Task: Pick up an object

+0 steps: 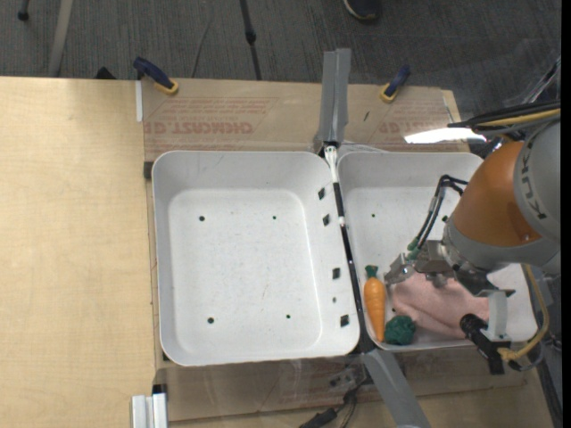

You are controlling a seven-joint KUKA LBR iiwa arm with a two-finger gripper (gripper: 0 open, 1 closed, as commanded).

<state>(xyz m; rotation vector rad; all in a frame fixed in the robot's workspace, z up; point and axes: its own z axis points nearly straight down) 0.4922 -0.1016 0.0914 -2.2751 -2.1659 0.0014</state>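
Note:
A toy carrot lies along the left wall of the right bin, and its dark green leafy top points toward the front edge. Beside it on the right, a pink cloth is bunched in the bin's front part. My gripper is low over the left edge of the pink cloth, just right of the carrot's upper end. The grey and orange wrist hides the right side of the bin and part of the cloth.
The left bin stands beside the right one, with a black-clipped divider between them. Cardboard lies behind the bins, held by two clamps. Bare wooden bench extends to the left.

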